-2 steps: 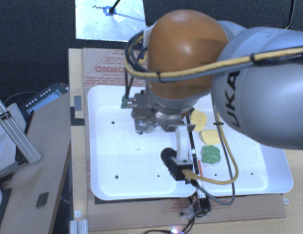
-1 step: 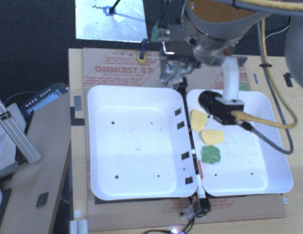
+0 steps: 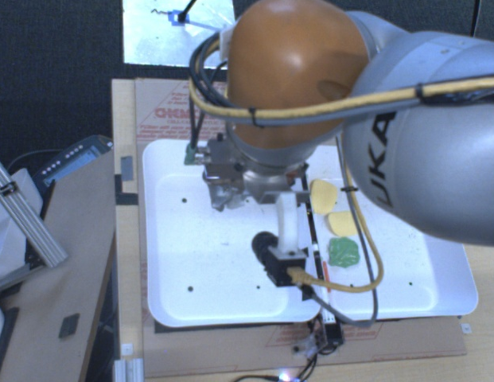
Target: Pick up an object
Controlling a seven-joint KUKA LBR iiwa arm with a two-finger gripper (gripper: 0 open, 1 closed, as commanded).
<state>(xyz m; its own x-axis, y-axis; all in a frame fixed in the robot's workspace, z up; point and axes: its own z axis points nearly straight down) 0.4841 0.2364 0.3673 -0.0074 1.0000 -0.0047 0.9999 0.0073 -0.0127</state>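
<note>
My gripper (image 3: 223, 188) hangs over the upper middle of the left white bin (image 3: 187, 249), mostly hidden under the orange wrist band and grey arm. Nothing shows beneath it except bare bin floor. In the right white bin (image 3: 425, 281), close to the divider between the bins, lie a yellow piece (image 3: 324, 195), a second yellow piece (image 3: 341, 223) just below it, and a crumpled green object (image 3: 344, 251) below that. All three lie to the right of the gripper and apart from it.
The bins rest on a cardboard sheet (image 3: 163, 110) on the bench. A shiny silver sheet (image 3: 167, 22) lies beyond the bins at the back. A handheld device (image 3: 73, 157) and an aluminium rail (image 3: 24, 221) stand at the left.
</note>
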